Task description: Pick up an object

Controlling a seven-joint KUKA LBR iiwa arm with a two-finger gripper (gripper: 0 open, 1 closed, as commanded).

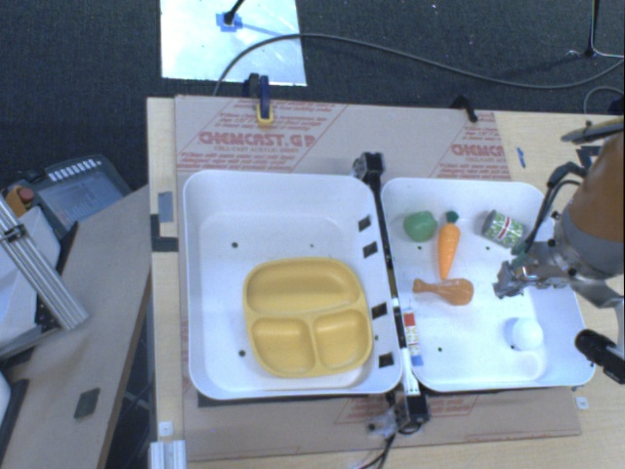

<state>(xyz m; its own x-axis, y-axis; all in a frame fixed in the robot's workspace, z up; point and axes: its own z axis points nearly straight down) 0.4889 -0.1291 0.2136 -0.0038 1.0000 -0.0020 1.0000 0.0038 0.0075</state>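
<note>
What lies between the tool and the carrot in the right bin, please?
In the camera view, the stretch of bin floor between the tool and the carrot is bare white; the drumstick toy lies just below that line.

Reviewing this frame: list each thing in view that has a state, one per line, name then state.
gripper: low over the right bin, nothing visibly between its fingers
yellow tray: flat in the left bin, its compartments hold nothing
carrot: lying in the right bin, leafy end away from the camera
chicken drumstick: lying on its side
green ball: resting beside the carrot
small can: tipped on its side
white egg: resting near the front corner
</note>
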